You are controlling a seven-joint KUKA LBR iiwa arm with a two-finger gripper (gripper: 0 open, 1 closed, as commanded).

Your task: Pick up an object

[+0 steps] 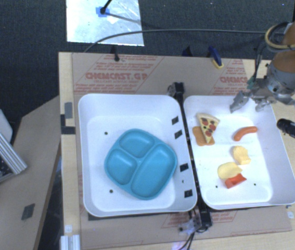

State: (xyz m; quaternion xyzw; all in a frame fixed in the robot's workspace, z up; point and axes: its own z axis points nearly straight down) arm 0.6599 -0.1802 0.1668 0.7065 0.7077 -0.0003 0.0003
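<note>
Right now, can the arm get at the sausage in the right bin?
Probably yes. The pincer hangs open above the right bin's far edge, and the sausage lies just below it, apart from the pizza slice and the other pieces, with nothing over it.

Two white bins side by side mid-frame. Left bin (92,139): blue divided plate (140,163). Right bin (280,165): pizza slice (208,128) upper left, sausage (245,133) to its right, yellow pieces (240,154) and red piece (234,181) lower centre. Gripper (249,103) at upper right, fingers spread, above bin's top edge, nothing between them.
</note>
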